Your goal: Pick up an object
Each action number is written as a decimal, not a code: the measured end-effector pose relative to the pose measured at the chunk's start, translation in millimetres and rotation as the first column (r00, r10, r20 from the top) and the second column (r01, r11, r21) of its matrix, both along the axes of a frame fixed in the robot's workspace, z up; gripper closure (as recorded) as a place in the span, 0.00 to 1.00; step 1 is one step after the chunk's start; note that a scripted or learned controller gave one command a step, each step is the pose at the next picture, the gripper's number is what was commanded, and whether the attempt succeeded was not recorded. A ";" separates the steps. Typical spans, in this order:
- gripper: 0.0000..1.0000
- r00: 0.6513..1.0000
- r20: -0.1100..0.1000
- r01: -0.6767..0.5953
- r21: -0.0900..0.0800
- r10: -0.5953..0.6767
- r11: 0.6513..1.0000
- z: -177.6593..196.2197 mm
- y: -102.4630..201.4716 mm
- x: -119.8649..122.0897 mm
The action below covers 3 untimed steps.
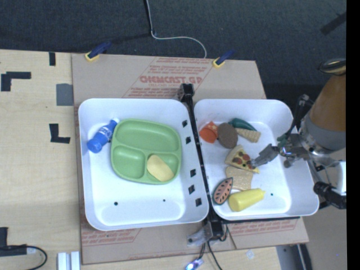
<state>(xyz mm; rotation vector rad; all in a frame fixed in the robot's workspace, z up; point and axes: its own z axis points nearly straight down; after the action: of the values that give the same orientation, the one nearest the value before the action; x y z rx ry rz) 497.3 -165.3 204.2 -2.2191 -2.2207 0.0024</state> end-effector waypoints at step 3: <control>1.00 1.000 0.020 -0.009 -0.001 0.009 1.000 48.8 75.0 31.0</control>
<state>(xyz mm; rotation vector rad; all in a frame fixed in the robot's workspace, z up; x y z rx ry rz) 528.3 -90.3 253.0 -2.2192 -2.2419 -0.0189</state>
